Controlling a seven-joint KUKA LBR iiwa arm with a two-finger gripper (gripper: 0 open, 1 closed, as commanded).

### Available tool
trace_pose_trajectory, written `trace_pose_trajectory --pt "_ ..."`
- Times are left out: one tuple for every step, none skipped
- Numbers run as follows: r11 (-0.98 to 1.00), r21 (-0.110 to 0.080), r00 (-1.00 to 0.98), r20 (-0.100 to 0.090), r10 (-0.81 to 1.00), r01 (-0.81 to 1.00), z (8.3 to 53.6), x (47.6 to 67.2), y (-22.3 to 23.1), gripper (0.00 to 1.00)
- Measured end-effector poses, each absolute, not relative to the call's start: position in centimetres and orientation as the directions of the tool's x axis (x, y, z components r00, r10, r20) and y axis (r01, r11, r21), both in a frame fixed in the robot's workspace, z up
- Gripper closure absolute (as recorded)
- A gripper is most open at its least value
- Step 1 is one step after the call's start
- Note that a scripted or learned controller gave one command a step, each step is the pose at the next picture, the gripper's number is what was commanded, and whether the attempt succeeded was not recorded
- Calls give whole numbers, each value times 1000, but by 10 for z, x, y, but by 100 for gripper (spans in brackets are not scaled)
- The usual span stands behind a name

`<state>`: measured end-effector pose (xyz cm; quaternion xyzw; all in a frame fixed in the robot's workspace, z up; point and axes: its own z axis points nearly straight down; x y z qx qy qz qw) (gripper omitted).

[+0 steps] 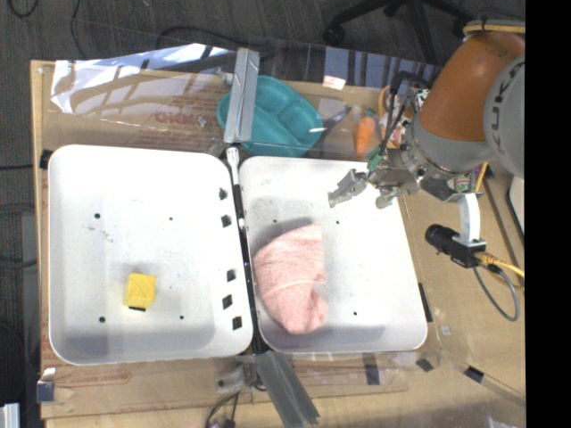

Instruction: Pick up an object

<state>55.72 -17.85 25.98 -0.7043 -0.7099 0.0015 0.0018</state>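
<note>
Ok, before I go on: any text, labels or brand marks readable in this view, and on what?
"KU", grey letters cut off at the frame edge, on the arm's grey casing.
Red print on the clear plastic sheet behind the bins: mirrored and blurred, unreadable.
Small white tag by the teal tray: too small to read.

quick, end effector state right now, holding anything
End effector: open, holding nothing, above the right bin's upper part, apart from the pink cloth.
</note>
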Motion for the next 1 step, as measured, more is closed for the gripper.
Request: trace_pose_trajectory --pt "32 1 -32 0 999 999 93 549 -163 0"
